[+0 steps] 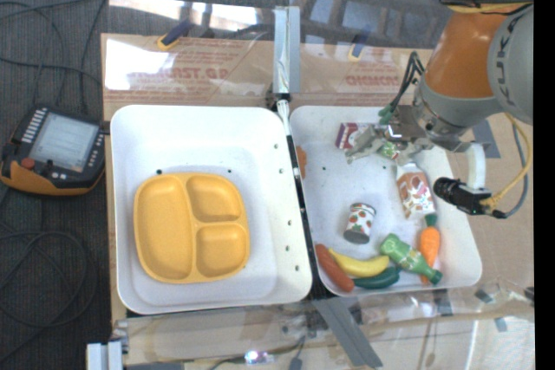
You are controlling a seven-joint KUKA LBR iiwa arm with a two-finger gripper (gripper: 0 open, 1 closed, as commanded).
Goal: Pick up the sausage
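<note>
The sausage, a reddish-brown link, lies at the front left corner of the right bin, touching the yellow banana. My gripper hangs over the back of that same bin, well behind the sausage and just right of a small red and white packet. Nothing of the sausage is near it. The grey and orange arm comes in from the upper right.
The right bin also holds a small can, a white pouch, a carrot, a green bottle and a dark green vegetable. A yellow divided plate sits in the left bin. An orange pendant lies left of the bench.
</note>
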